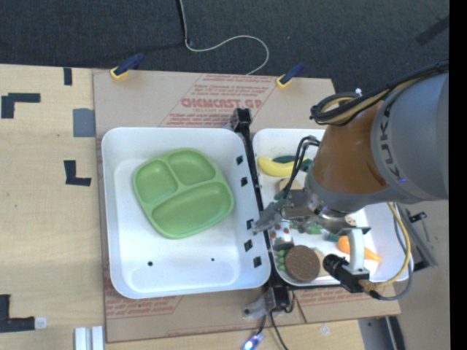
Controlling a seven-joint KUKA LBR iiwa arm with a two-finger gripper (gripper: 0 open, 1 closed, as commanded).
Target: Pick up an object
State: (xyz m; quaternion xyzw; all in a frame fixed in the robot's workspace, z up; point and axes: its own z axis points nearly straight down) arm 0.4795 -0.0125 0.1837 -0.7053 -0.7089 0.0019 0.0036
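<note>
My gripper point(280, 218) hangs low over the left part of the right bin point(406, 265), close to the divider between the bins. The grey and orange arm point(365, 152) covers much of this bin. A yellow banana point(273, 166) lies at the bin's far left, just beyond the gripper. A round brown disc point(300, 262) rests at the front, just nearer than the gripper. An orange carrot-like piece point(357, 246) lies to the right of the disc. Small green and red bits point(279, 251) sit under the gripper. I see nothing held in it.
The left bin point(111, 195) holds a green divided plate point(183, 192) in its far half. A black bar point(252, 188) with clips runs between the bins. Both bins rest on a cardboard sheet point(211, 100). Cables point(398, 232) trail along the arm's right side.
</note>
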